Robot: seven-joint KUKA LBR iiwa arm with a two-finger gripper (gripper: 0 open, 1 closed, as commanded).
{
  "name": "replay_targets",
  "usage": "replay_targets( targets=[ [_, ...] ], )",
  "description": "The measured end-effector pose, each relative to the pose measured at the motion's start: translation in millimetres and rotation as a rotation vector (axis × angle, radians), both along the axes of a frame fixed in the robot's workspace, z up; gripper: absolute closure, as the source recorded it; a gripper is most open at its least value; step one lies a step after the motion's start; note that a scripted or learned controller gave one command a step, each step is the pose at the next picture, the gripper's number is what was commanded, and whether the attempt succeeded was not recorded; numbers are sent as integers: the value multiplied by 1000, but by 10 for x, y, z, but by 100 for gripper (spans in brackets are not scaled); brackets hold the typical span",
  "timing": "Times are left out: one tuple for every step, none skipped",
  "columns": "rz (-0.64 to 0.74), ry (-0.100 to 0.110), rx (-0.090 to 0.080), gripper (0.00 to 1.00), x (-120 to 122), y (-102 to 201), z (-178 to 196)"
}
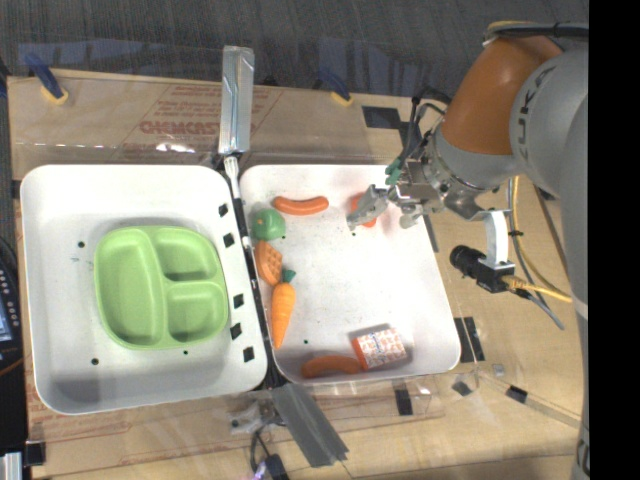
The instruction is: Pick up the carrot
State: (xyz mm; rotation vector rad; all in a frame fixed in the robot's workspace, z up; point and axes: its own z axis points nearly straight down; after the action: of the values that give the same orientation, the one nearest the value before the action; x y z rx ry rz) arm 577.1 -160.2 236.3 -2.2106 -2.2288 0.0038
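The gripper (385, 206) hung over the upper right part of the right bin (420, 298), fingers spread w/ nothing between them; a small red-orange item (364, 214) lay just beneath. The carrot (283, 307) lay well apart from it, down and to the left, by the bin's left wall, green top pointing up. Above the carrot sat a waffle-textured orange piece (268, 261) & a green veg (266, 224). The left bin (50, 268) held a green divided plate (160, 286).
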Motion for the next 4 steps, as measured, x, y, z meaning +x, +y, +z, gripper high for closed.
replay_targets(
  targets=[
    [-56,4,0,0,-275,591,-1006],
    [-42,-30,-6,0,-508,578,-1352],
    [-38,-28,-6,100,-505,573,-1267],
    [-38,-28,-6,0,-505,574,-1268]
  ],
)
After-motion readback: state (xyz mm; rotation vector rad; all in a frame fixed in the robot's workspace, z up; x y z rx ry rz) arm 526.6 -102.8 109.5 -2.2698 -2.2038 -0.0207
